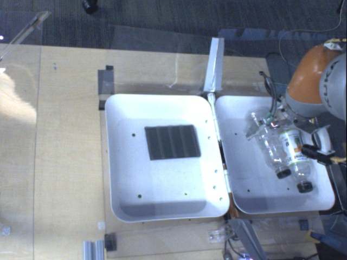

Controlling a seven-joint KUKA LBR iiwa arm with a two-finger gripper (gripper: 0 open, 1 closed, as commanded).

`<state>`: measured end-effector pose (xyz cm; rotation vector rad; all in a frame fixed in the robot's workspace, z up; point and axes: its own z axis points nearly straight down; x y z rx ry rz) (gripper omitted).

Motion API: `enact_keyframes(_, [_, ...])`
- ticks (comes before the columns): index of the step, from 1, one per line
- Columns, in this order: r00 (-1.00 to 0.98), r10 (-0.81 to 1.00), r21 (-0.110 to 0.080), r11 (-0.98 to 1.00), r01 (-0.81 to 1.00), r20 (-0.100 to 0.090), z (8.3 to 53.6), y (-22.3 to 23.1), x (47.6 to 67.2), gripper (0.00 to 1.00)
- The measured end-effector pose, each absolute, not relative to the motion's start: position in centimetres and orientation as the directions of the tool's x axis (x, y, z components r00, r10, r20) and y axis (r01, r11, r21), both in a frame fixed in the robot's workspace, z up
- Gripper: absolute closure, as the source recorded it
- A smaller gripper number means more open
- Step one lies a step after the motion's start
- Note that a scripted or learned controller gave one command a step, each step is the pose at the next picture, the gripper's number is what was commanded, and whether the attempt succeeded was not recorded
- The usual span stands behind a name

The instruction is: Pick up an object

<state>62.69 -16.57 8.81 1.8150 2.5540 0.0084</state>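
Pincer point(269, 124) over right bin point(244, 191), beside bottles point(290, 153)

Two bins sit side by side on the bench point(59, 161). The left bin point(122, 199) has a ribbed mat point(172, 142) lying flat near its middle. The right bin point(238, 194) has two bottles point(286, 155) lying together toward its right side, right under the arm point(320, 83).

Even, soft overhead light; a bright glare patch washes the tabletop point(21, 99) at left, and the frame is slightly soft throughout.
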Motion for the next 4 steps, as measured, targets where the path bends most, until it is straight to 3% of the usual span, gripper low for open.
enact_keyframes(1, [-0.326, 0.945, -0.012, 0.326, 0.945, 0.017, 8.7, -18.1, 64.7, 0.00])
enact_keyframes(2, [-0.336, 0.942, 0.009, 0.336, 0.942, -0.005, 14.1, -17.2, 64.4, 0.00])
enact_keyframes(3, [-0.364, 0.932, 0.013, 0.363, 0.932, -0.002, 9.0, -20.1, 61.3, 0.00])
enact_keyframes(4, [-0.366, 0.930, 0.021, 0.366, 0.930, -0.004, 10.3, -19.8, 61.6, 1.00])
